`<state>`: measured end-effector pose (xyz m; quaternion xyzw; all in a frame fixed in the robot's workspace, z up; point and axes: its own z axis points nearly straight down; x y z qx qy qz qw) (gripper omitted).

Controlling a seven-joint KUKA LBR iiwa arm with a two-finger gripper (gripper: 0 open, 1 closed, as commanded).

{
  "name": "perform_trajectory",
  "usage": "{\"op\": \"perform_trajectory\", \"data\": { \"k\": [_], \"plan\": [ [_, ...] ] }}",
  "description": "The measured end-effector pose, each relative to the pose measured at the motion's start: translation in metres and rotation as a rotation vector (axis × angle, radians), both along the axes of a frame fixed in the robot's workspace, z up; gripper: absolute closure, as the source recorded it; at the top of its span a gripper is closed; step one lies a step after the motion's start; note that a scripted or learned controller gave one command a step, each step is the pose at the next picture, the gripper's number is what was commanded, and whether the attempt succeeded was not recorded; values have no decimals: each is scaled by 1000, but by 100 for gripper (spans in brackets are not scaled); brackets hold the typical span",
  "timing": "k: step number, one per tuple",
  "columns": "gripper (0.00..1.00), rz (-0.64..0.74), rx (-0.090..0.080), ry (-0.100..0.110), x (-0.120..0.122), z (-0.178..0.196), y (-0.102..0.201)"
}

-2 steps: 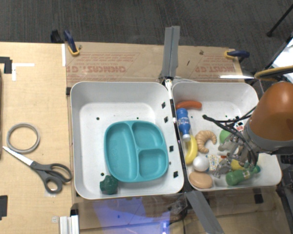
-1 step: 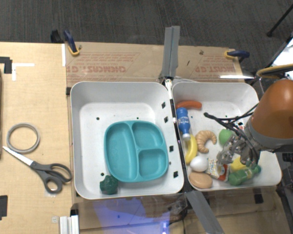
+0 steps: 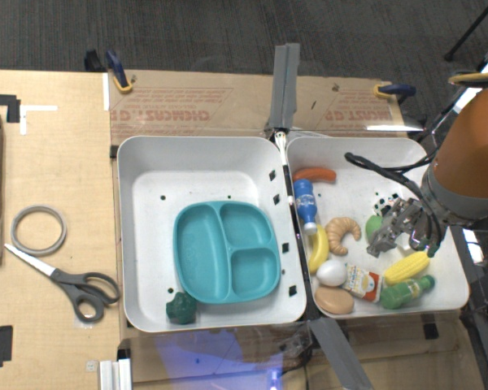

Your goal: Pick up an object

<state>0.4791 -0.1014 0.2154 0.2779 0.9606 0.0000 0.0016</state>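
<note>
Even overhead light, sharp focus, perhaps bluish glare at bottom.

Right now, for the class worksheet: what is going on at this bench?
A grey robot arm reaches in from the right, and its gripper is low over the right bin, among toy foods: a croissant, corn cob, banana, egg and blue bottle. Nothing is visibly between its fingers, so no pick has happened yet. The left bin holds a teal divided plate and a small dark green piece. Scissors lie outside on the bench.
</note>
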Motion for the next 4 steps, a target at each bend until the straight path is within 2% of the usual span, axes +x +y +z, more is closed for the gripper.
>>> {"op": "perform_trajectory", "data": {
  "k": [1,2,3,4],
  "plan": [
    [100,-148,-1,1,22,48,-89],
    [100,-47,0,1,13,-98,-121],
    [0,-47,0,1,13,-98,-121],
    [0,-75,0,-4,1,-120,-41]
  ]
}}
